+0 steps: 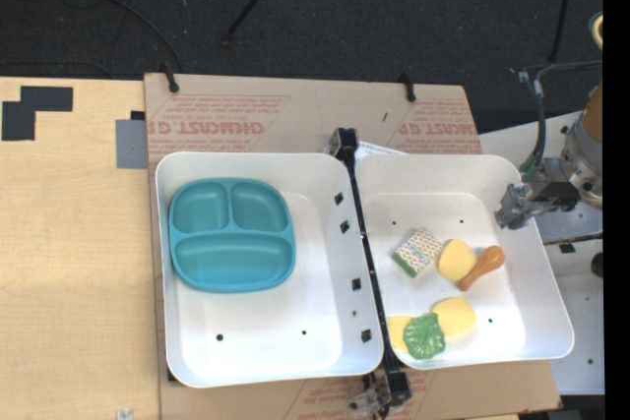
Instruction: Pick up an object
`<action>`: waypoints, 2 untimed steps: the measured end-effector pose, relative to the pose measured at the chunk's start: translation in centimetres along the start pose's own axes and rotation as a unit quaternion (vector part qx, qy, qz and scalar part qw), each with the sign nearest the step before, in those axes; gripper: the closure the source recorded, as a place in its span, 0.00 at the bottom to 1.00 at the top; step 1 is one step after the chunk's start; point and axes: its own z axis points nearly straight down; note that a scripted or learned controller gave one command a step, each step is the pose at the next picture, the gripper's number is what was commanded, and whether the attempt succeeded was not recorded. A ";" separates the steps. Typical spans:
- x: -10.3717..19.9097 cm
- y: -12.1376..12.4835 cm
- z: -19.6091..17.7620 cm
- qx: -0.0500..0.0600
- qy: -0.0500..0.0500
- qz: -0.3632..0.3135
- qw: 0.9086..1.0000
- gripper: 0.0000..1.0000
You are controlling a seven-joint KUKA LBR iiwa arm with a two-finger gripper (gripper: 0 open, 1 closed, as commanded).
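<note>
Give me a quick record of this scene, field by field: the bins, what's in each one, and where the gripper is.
left bin: holds a teal divided plate
right bin: holds five small items
items, upper group: checkered green-and-white block, yellow round piece, orange-brown piece touching it
items, lower group: yellow piece, green leaf-shaped piece overlapping another yellow piece
gripper: at the right bin's upper right rim, apart from all items
held object: none visible
</note>
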 end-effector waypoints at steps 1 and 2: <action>4.6 1.2 2.0 0.002 0.001 0.000 1.000 1.00; 9.5 2.3 1.8 0.001 0.000 0.000 1.000 1.00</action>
